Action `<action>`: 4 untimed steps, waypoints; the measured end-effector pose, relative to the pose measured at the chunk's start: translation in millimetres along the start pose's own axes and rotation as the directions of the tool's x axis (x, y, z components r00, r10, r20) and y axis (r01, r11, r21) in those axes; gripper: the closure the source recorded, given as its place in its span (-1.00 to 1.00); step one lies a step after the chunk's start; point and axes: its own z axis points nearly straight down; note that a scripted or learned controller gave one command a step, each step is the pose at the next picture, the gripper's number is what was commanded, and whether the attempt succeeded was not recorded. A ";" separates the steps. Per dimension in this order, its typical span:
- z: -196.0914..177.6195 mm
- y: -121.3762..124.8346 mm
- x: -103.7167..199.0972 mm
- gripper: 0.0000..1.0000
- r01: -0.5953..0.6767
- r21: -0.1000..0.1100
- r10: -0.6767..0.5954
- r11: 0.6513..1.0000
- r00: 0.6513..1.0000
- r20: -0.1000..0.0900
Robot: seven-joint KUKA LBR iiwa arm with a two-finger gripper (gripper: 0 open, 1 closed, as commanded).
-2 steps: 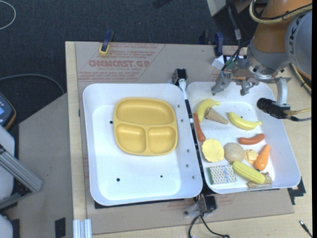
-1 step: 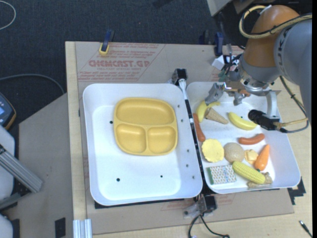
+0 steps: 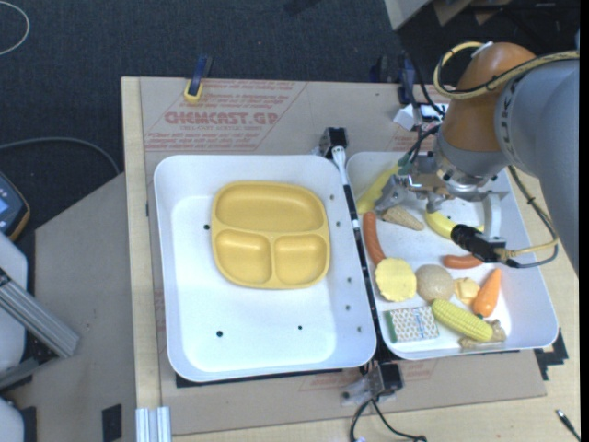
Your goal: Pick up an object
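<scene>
Hand [image 3: 411, 194], grip state unclear, hovers over banana [image 3: 377, 190] lying diagonally, upper-right to lower-left.

My arm [image 3: 543, 99] comes in from the right of the view, a thick grey link running toward the upper middle. The orange band [image 3: 479, 99] sits above my wrist, rounded and bright, with a yellow cable looped over its top. Below it, my wrist points down and slightly left. My gripper [image 3: 416, 196] hangs low beneath the wrist, its metal parts spread under the grey collar, with thin wires trailing alongside it.
</scene>
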 end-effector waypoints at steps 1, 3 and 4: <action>15.0 -0.3 0.6 -1.00 0.001 0.001 -0.001 1.000 1.000 0.000; -59.8 3.8 6.6 1.00 0.003 -0.011 -0.003 1.000 1.000 0.002; -104.6 4.4 12.6 1.00 0.003 -0.010 -0.003 1.000 1.000 0.001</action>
